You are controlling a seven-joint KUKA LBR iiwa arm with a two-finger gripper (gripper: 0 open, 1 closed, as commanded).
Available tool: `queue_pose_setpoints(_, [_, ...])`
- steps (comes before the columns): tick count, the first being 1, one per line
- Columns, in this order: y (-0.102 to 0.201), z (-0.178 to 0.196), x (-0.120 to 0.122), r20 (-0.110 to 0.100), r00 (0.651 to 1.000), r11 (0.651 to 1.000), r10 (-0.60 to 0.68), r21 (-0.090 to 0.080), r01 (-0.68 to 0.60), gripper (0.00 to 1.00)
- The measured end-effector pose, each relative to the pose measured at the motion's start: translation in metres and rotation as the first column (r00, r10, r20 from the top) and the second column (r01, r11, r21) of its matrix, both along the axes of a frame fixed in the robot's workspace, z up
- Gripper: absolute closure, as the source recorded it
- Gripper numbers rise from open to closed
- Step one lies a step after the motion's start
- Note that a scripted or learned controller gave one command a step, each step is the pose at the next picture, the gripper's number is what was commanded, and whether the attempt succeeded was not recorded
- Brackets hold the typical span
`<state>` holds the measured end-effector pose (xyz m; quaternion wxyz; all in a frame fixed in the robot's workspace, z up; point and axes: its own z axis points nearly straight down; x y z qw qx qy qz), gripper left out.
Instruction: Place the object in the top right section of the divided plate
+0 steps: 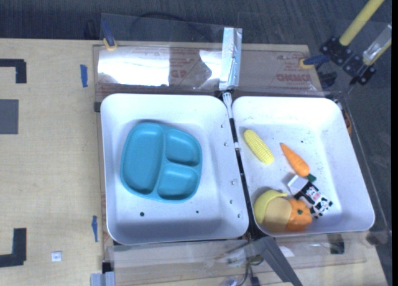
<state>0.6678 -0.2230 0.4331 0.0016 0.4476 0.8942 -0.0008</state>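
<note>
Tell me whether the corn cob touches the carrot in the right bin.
Apart. The camera view shows bare white bin floor between the corn cob and the carrot.

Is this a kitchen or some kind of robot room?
Probably a robot test bench, not a kitchen. Two white bins sit side by side: one holds a blue divided plate, the other toy food such as corn and a carrot.

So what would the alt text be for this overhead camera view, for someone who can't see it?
Two shallow white bins sit side by side on a bench: the left bin holds a blue divided plate, and the right bin holds toy food, namely a corn cob, a carrot, a yellow-and-orange fruit piece and a small black-and-white object.
</note>
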Motion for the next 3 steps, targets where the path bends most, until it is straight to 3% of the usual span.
queue_pose_setpoints(1, [0.0, 0.0, 0.0, -0.002, 0.948, 0.948, 0.317, 0.001, -0.317, 0.0])
queue_pose_setpoints(2, [-0.001, 0.001, -0.02, -0.002, 0.755, 0.755, 0.656, 0.004, -0.656, 0.0])
queue_pose_setpoints(3, [-0.001, -0.042, -0.091, -0.001, 0.554, 0.554, 0.832, 0.003, -0.832, 0.0])
